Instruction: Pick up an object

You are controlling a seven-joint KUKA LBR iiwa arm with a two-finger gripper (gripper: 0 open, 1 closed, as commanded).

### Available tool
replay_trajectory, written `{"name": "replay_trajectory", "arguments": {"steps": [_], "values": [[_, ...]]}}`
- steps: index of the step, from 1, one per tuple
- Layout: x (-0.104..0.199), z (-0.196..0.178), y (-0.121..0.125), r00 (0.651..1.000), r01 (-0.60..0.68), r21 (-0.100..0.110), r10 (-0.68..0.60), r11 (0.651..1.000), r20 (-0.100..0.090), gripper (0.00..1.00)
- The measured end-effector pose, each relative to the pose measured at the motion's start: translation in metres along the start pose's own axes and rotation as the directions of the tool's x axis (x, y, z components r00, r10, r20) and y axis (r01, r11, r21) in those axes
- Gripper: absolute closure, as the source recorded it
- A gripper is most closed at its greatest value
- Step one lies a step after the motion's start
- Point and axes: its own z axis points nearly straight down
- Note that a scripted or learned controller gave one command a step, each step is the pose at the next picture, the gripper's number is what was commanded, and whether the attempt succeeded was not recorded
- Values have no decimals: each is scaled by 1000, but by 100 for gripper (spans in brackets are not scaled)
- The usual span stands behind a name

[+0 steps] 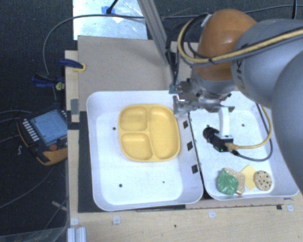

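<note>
We see a broad, smooth grey arm [280,69] taking up the right of the frame. Toward the upper middle it carries a rounded, glossy orange band [223,32]. Yellow and black cables [252,47] run along the grey shell and loop around the orange part. Below it, the gripper [182,104] is pale silvery metal.

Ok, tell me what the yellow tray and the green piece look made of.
Yellow tray: likely moulded plastic, smooth with a soft sheen, three pressed compartments. Green piece: perhaps plastic or rubber toy food; crinkled, leaf-like surface, too small to tell.
</note>
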Motion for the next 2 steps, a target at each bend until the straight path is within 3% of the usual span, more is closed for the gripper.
{"name": "replay_trajectory", "arguments": {"steps": [1, 2], "values": [[30, 10, -2, 1000, -3, 2, 3, 1000, 1, 100], [28, 10, -2, 1000, -6, 1, 6, 1000, 2, 0]]}}
